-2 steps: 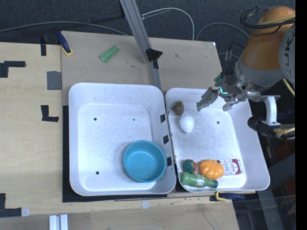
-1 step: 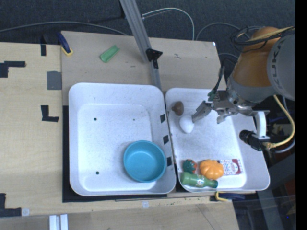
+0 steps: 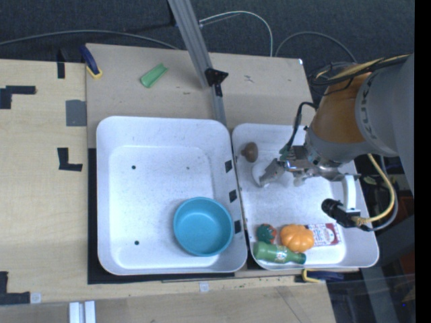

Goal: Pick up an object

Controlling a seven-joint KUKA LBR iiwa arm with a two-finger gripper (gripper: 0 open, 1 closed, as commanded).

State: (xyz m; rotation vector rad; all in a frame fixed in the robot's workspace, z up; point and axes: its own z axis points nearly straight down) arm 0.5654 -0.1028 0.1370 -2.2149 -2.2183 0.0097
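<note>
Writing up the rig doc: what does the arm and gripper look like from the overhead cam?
The arm is bulky and rounded, grey, with a broad orange band above the wrist. Black and yellow cables loop around that band and trail down its right side. The gripper is a small grey metal unit with two slim fingers. A white bracket with a black knob hangs below the wrist.

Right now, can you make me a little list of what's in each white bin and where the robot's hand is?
left bin: blue bowl, near the front right corner
right bin: brown round thing at the back; orange thing, green thing and a red and white packet at the front
hand: low in the right bin, near the brown round thing
hand holding anything: nothing visible
</note>
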